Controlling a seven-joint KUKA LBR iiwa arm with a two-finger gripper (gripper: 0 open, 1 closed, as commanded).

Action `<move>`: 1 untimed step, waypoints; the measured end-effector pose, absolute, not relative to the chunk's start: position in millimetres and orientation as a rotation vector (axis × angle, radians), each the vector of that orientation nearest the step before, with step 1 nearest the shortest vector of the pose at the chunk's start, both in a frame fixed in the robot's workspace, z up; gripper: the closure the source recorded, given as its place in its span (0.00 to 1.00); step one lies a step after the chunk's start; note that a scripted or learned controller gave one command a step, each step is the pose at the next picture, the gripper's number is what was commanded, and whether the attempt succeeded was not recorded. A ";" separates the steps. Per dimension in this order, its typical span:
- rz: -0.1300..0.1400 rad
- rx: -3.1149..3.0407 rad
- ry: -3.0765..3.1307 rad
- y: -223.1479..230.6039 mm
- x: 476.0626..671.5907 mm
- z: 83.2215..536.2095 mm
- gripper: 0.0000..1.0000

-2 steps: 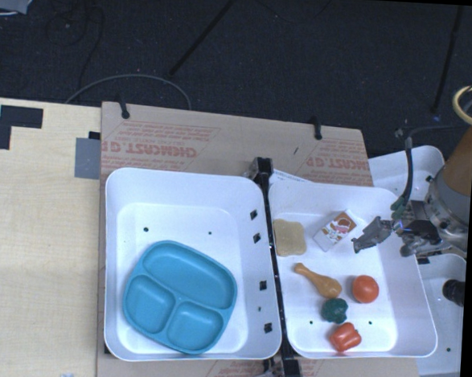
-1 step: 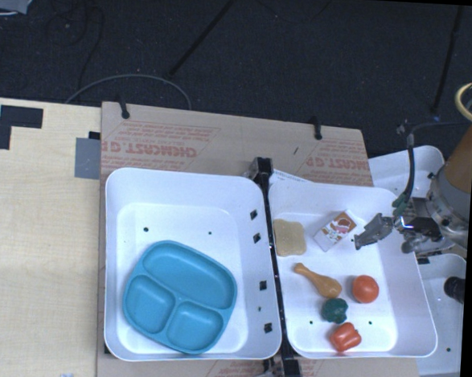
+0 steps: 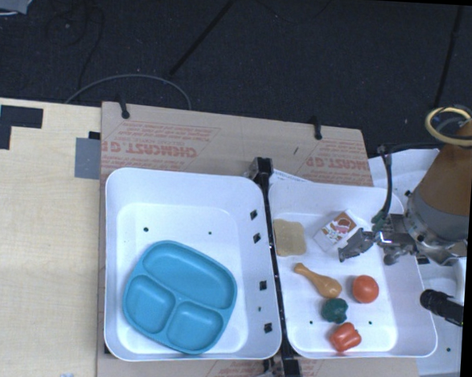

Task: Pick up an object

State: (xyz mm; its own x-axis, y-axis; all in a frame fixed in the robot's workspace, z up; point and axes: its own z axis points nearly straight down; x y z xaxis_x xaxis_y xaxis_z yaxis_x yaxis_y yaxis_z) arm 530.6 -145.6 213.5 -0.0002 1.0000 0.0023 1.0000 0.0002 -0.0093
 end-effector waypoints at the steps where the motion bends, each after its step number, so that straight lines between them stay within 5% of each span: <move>1: 0.006 -2.216 -2.216 -136.3 524.9 163.9 0.00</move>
